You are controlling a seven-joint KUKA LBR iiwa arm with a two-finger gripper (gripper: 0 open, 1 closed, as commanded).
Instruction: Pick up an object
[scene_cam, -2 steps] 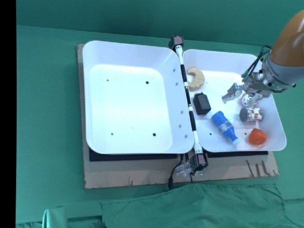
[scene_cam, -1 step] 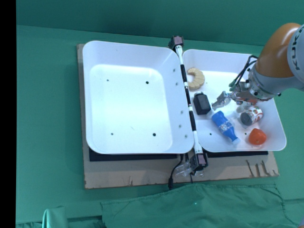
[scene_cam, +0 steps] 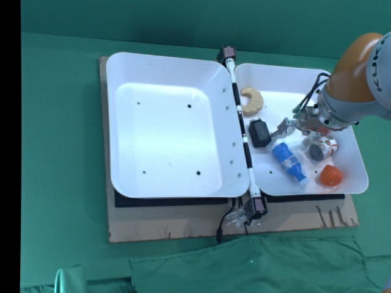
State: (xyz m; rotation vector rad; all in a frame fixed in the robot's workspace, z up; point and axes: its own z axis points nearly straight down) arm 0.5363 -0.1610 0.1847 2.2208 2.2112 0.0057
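- We log two shallow white bins side by side on a brown board [scene_cam: 183, 227] laid over a green cloth [scene_cam: 61, 133].
- Left bin [scene_cam: 122, 72]: we see bare white floor carrying a few small dark dots, no loose item on it.
- Between the bins we note a white rod with black segments [scene_cam: 240, 124] running along the shared edge, ending in a small fixture at each end.
- Right bin [scene_cam: 360, 176]: all loose items sit here.
- Tan ring-shaped piece [scene_cam: 252, 101] lies near the divider, toward the far side.
- Black block [scene_cam: 259, 132] lies just nearer the camera than the ring, close to the divider.
- Blue bottle [scene_cam: 288, 162] lies on its side, slanted, right of the black block.
- Round white-and-orange toy with a grey face [scene_cam: 322, 148] sits right of the bottle.
- Orange lump [scene_cam: 330, 175] rests at the near right corner, close to the toy.
- Gripper [scene_cam: 287, 127] hangs low over the bin between black block and toy, just above the bottle's upper end; the arm enters from the right.
- We cannot tell whether it is released or clenched; nothing is visibly between its tips.
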